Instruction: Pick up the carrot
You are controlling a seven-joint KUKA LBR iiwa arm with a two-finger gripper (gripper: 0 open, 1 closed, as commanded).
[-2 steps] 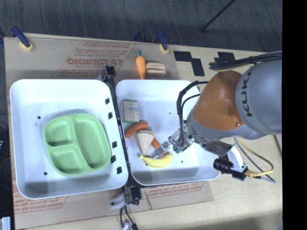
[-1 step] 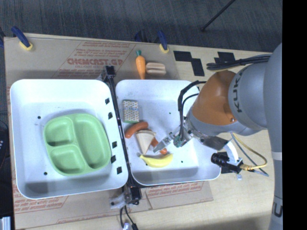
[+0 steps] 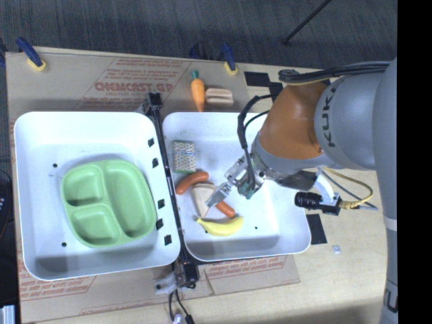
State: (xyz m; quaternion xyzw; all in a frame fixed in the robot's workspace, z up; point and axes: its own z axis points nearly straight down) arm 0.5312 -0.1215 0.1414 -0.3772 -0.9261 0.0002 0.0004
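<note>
Orange plastic carrot [image 3: 226, 210], light, stiff, slick: lies just above the banana [image 3: 221, 226]; grip mid-body; my tool [image 3: 226, 193] hovers narrowly open, holding nothing.

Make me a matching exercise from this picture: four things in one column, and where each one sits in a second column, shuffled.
Things:
1. carrot
2. green plate
3. banana
4. gripper

Places:
A. inside the left bin
B. on the bench beyond the bins
C. near the front wall of the right bin
D. over the middle of the right bin

Pairs: 1-B, 2-A, 3-C, 4-D
</note>
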